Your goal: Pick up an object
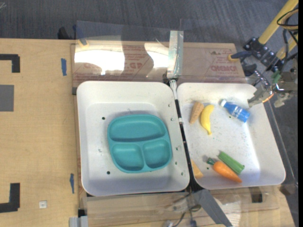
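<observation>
Two bins: teal tray [139, 142] left; banana [207, 118], carrot [225, 170], bottle [236, 110] right.

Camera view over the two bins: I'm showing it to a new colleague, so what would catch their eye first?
Probably the teal divided plate, lying alone in the left bin. Next, the colourful small items scattered in the right bin: a yellow banana beside a tan cone-shaped piece, a blue bottle near the far edge, and an orange carrot against a green piece at the near side.

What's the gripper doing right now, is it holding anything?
Gripper: at the right bin's far right rim, near the blue bottle; open or closed cannot be told.
</observation>
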Controlling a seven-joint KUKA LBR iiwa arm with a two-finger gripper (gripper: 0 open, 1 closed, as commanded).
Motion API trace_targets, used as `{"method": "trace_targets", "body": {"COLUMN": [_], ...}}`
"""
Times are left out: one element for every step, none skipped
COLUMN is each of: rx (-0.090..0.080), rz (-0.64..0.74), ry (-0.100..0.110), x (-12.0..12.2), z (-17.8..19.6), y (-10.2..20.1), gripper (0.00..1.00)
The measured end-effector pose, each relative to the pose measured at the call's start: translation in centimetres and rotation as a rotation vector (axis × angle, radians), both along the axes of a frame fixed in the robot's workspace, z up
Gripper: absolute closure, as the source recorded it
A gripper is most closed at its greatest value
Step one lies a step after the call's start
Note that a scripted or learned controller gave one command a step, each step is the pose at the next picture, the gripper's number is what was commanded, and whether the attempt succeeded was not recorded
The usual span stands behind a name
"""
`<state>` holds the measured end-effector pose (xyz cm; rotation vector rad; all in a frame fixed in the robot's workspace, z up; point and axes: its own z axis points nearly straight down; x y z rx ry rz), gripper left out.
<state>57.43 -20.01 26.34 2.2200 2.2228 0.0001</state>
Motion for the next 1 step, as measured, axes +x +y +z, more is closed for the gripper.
{"method": "trace_targets", "body": {"rx": [-0.001], "rz": [0.225], "ry": [-0.005], "x": [3.7], "z": [-16.53], "y": [5.67], "gripper": [0.0]}}
